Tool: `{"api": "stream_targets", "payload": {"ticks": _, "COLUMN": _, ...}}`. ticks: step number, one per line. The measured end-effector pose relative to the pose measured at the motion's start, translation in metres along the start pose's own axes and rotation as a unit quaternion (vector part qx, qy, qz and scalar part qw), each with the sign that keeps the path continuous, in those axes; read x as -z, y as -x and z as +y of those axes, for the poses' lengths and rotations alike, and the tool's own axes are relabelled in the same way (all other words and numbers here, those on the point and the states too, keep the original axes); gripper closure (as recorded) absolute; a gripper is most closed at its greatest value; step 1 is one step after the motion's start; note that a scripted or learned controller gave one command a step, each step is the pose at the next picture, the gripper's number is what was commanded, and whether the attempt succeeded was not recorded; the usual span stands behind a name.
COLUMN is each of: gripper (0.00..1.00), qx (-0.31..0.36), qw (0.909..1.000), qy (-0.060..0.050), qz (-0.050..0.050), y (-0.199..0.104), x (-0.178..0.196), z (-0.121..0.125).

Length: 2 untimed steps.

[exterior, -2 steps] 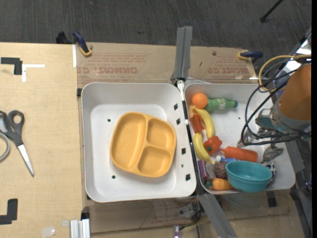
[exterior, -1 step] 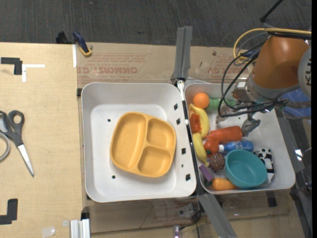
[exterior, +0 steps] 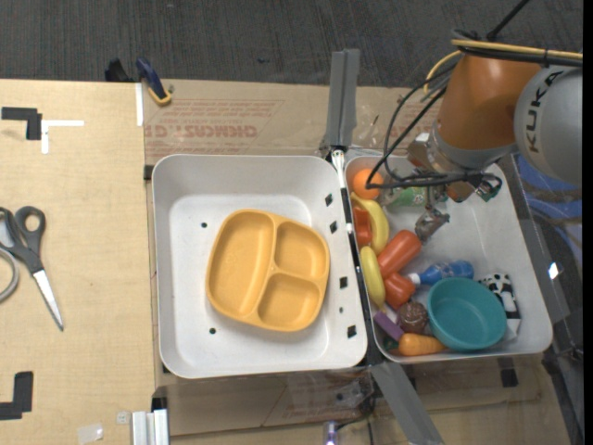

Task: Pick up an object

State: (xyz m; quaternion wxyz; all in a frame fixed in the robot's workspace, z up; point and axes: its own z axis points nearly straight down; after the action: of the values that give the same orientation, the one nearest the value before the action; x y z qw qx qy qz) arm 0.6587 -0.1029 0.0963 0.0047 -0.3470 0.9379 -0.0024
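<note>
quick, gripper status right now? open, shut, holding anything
gripper: low in the right bin, just above the orange carrot; nothing seen between its fingers, and open or shut cannot be told.

The arm [exterior: 519,91] is a rounded grey body lettered KUKA, with a broad orange band above the wrist, black cables looping around it, and a small metallic gripper [exterior: 431,222].

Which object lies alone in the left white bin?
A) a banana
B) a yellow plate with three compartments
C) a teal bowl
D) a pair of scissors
B: the yellow divided plate is the single item inside the left bin; the teal bowl and the banana are in the right bin, and the scissors lie on the bench outside.
</note>
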Motion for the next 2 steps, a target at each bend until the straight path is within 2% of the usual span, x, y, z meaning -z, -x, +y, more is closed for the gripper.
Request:
{"api": "stream_targets", "payload": {"ticks": 1, "gripper": 0.00, "qx": 0.042, "qw": 0.9991, "qy": 0.001, "qz": 0.000, "y": -0.064, "x": -0.001, "z": -0.003}}
{"api": "stream_targets", "payload": {"ticks": 2, "gripper": 0.00, "qx": 0.008, "qw": 1.0000, "qy": 0.002, "qz": 0.001, "y": -0.097, "x": -0.002, "z": 0.017}}
